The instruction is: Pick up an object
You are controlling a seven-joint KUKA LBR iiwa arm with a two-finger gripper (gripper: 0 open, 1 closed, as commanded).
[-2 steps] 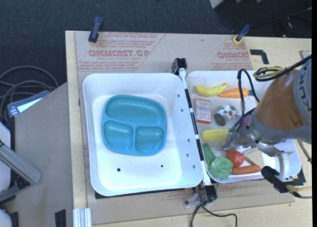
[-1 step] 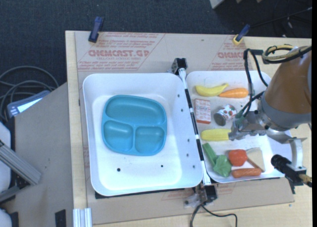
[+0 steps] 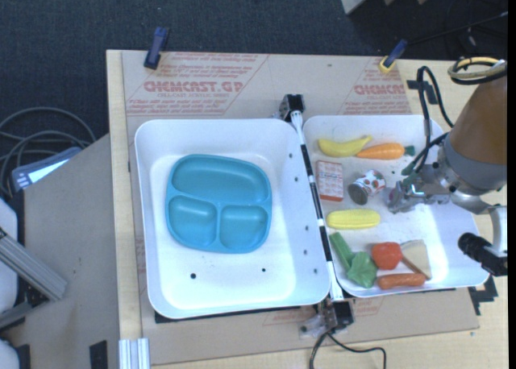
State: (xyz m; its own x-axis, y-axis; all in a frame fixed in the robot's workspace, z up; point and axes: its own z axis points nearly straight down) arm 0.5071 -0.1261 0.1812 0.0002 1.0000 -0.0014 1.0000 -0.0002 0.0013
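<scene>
- Low over the right bin [image 3: 451,222], toward its middle, sit my fingers [image 3: 401,196]; whether they are apart or together I cannot tell from this slant, and I see nothing between them.
- Just beside them, on the side toward the left bin, stands a small can [image 3: 367,188]. It is the nearest thing, so I judge it the likeliest pick.
- Below the can lies a yellow block [image 3: 353,219]; beyond the can, a red-and-white packet [image 3: 329,180] lies along the bin wall.
- At the far end lie a banana [image 3: 344,146] and a carrot [image 3: 379,151], touching or nearly so.
- At the near end a green vegetable [image 3: 355,263], a tomato [image 3: 387,254], a pale wedge [image 3: 417,256] and an orange stick [image 3: 401,281] crowd together.
- To do this well, I would centre over the can first, come straight down and close across its narrow width, not its length.
- The can looks round and may roll aside if only one tip meets it, so both sides should touch at once.
- I would lift slowly and check that something really hangs in the grip.
- I would avoid the crowded near end, where a second thing could get pinched.
- The left bin [image 3: 149,198] holds a blue tray [image 3: 218,202], well apart; both bins rest on the surface [image 3: 129,101].
</scene>
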